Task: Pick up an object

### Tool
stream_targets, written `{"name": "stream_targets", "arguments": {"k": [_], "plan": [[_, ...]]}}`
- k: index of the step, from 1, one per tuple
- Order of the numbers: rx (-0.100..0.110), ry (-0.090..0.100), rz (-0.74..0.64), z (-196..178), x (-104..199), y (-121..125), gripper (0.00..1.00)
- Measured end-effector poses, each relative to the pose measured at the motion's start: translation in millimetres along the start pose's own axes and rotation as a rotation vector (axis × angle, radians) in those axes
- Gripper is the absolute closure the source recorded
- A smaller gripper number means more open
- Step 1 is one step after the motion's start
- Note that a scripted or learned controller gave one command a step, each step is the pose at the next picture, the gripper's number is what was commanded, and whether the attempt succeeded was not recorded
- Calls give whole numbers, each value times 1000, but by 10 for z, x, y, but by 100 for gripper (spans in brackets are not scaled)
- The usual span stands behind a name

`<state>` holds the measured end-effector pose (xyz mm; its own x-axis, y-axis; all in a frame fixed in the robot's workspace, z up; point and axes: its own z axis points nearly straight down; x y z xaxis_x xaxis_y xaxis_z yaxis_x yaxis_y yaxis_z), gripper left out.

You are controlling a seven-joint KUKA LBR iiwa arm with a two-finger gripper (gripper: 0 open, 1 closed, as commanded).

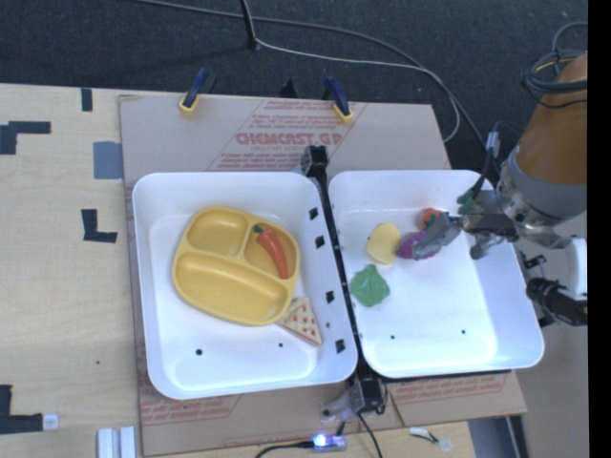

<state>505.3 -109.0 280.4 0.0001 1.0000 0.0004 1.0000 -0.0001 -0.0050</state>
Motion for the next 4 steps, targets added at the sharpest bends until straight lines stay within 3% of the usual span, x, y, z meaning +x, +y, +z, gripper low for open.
{"name": "stream_targets", "arguments": {"k": [1, 4], "plan": [[-5, 0, -1, -21, 1, 8, 0], [1, 0, 0, 1599, 45, 69, 0]]}}
